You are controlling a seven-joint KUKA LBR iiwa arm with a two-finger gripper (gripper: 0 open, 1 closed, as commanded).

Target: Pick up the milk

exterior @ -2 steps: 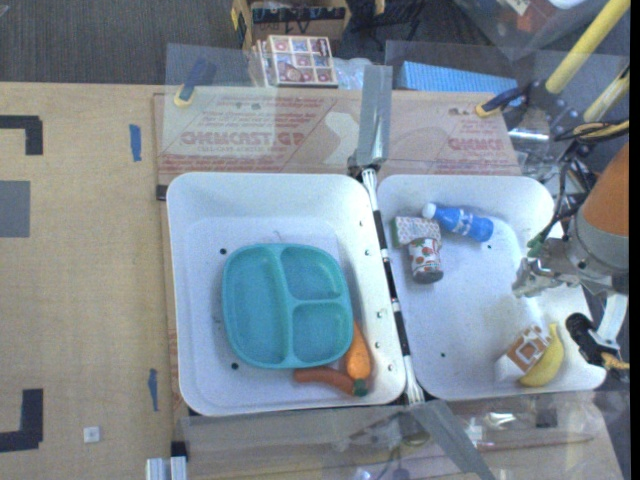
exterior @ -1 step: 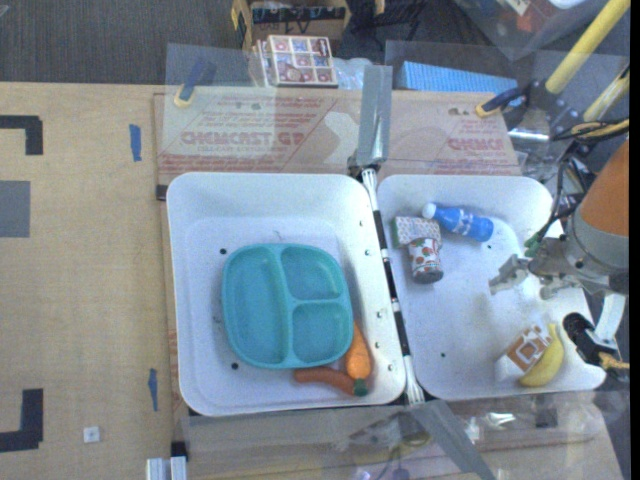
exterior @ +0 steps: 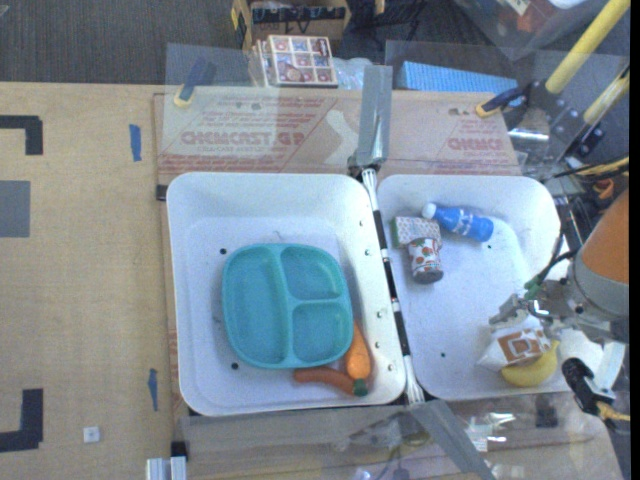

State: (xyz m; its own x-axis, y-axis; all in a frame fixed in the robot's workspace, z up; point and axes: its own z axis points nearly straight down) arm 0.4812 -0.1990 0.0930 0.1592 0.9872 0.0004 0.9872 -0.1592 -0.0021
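The milk is a small white carton with a brown square mark, lying in the front right corner of the right bin. It leans against a yellow fruit. My gripper reaches in from the right edge and hangs just above and behind the carton, close to its top. The grey arm with its orange band covers the bin's right rim.
A blue bottle with a white cap, a small patterned box and a can lie at the back of the right bin. The left bin holds a teal divided plate, an orange carrot and a sausage.
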